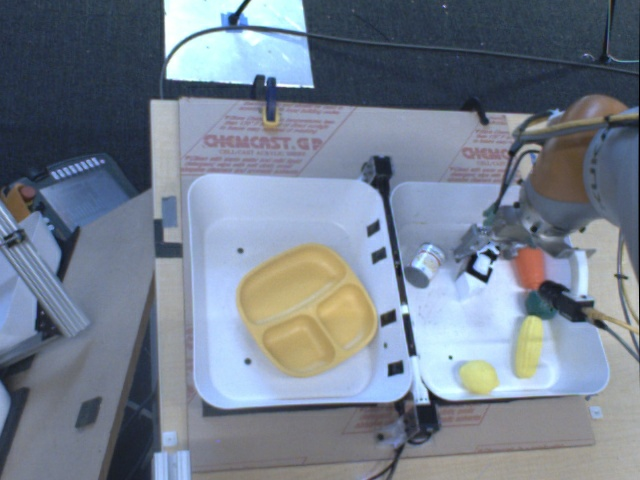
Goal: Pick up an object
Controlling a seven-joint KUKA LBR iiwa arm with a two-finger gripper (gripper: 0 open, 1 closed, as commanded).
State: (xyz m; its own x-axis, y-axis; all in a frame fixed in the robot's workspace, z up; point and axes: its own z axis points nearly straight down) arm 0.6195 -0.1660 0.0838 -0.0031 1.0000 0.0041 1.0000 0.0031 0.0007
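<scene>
You have the gripper low in the right bin beside the can — nearest target, well apart from the carrot and lemon — though its grip I cannot tell.

The bench bears two white bins: left bin, and right bin just beside it.

Dark carpet floor surrounds the desk, a shiny metal plate lies beyond it, and a grey side table stands left.
</scene>
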